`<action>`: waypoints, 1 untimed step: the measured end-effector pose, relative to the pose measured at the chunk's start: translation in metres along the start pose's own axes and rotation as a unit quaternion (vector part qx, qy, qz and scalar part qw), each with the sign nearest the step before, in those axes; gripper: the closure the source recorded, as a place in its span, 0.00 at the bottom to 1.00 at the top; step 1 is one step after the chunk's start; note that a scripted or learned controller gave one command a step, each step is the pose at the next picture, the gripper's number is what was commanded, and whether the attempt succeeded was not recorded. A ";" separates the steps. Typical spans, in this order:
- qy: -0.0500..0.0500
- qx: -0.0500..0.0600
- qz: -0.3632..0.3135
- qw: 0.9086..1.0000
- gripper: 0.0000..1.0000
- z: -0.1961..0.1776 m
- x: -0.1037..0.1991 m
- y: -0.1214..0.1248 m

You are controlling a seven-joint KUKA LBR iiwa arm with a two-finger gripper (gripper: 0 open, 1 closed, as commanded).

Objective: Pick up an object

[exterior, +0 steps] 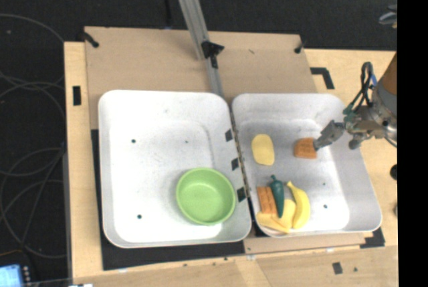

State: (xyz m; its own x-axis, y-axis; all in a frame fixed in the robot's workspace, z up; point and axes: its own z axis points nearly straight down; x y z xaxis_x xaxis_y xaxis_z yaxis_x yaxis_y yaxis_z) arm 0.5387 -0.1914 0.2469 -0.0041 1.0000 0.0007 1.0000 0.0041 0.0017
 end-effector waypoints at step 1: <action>0.000 0.000 0.000 1.000 0.00 0.000 0.000 0.000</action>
State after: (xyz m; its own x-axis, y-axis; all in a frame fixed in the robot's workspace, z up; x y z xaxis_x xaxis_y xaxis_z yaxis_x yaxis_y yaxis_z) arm 0.5387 -0.1913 0.2469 -0.0035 1.0000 0.0011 1.0000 0.0035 0.0022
